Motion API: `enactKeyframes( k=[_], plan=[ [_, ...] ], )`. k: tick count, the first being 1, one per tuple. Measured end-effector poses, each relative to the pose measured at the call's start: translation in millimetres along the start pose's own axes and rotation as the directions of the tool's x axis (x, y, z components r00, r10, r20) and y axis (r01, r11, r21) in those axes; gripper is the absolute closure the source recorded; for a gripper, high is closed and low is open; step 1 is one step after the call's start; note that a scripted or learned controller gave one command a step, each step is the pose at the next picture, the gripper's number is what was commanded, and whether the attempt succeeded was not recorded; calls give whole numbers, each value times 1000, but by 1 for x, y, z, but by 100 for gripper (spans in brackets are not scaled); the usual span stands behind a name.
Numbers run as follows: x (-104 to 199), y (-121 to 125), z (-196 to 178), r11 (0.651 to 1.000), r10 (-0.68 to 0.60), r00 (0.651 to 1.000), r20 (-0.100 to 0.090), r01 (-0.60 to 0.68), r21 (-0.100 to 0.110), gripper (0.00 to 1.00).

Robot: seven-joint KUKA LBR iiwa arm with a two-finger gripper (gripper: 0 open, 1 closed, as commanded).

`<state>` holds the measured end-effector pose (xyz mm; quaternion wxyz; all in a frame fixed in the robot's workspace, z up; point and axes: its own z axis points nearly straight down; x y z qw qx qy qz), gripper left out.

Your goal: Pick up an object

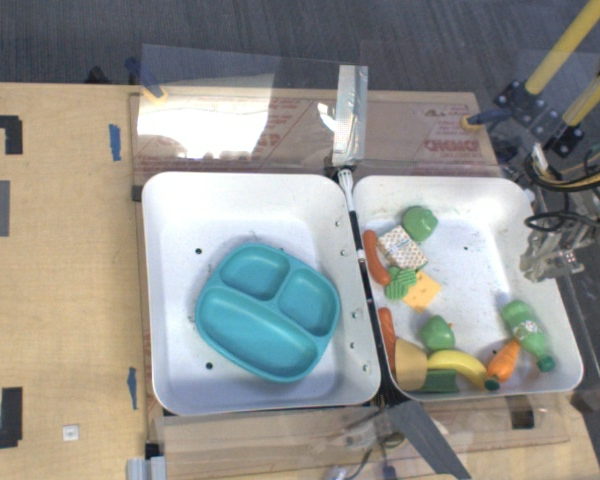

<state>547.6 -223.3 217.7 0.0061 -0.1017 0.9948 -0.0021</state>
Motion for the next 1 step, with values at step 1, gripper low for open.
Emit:
enactKeyframes(
  k=[1],
  plan=[
    [-64, -11, -38, 978, -210, 978, -1, 210, -3, 100]
  ],
)
